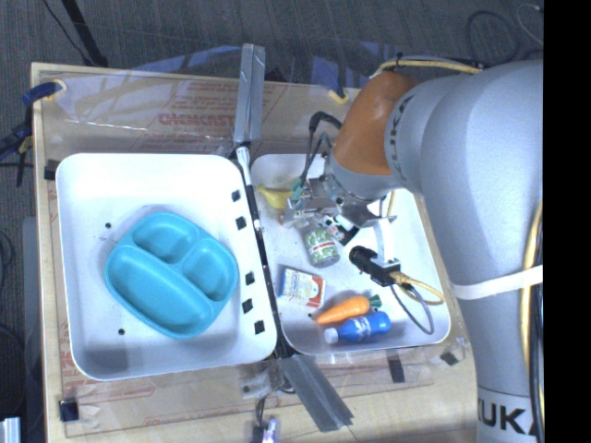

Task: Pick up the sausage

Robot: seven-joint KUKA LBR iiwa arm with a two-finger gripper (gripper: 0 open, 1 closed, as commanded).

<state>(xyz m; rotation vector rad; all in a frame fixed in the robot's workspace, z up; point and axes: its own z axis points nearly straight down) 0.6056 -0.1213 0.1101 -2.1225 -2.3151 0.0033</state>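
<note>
Sausage: can't place it. Nothing lying open in either bin reads clearly as one. Best guess is that it sits under the wrist in the upper part of the right bin (300,335), right of frame centre.

The gripper (310,210) is low in that bin's upper left, just beside the yellow thing (272,195) and right above the green-and-white can (320,245). Open or closed: cannot tell, the wrist hardware blocks it. Nothing seen held.

Handling, as a judgement: probably light, smooth and rounded, a bit soft, and likely to roll or squirt out sideways. Take it across the middle, square to its long axis, not at a tapered end.

Containers:
- Right bin, crowded:
  - yellow thing at the upper left
  - can just below the gripper
  - small carton (301,286) lower left
  - carrot (343,309) and blue bottle (360,328) side by side near the bottom edge
- Left bin (83,201): holds one blue divided plate (171,270), lying flat near the middle, with bare compartments.

Clutter near the gripper makes a wrong grab likely.
</note>
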